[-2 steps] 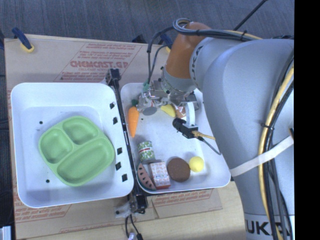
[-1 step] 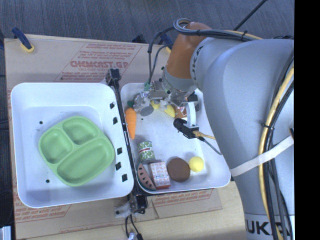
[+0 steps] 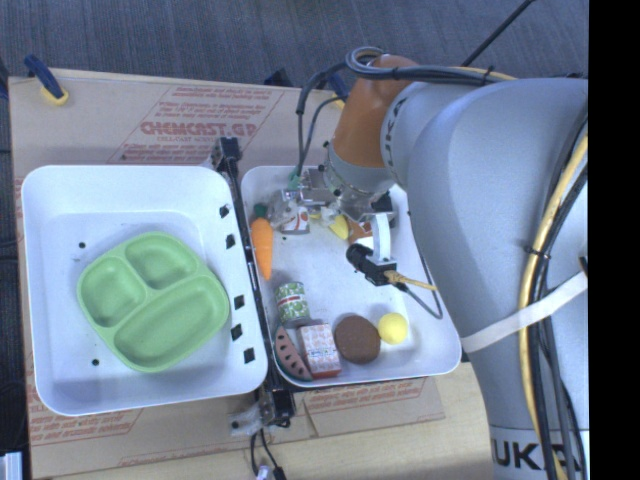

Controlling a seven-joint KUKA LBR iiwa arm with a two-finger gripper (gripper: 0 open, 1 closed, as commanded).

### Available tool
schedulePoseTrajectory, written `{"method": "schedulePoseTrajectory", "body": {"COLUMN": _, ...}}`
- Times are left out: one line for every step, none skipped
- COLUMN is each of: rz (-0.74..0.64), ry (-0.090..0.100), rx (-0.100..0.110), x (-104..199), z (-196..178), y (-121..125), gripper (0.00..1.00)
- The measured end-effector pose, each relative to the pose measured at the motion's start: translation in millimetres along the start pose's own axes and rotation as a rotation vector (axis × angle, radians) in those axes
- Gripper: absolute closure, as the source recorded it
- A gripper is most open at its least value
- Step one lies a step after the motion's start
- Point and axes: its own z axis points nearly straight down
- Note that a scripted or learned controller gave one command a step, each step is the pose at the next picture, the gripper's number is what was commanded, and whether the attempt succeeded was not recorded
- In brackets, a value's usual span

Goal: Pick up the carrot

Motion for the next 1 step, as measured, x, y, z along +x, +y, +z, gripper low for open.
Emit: {"method": "schedulePoseTrajectory", "body": {"rz": 0.001, "ry": -0.001, "rx": -0.003, "x": 0.3, "z": -0.5, "y": -15.5, "gripper": 0.00}}
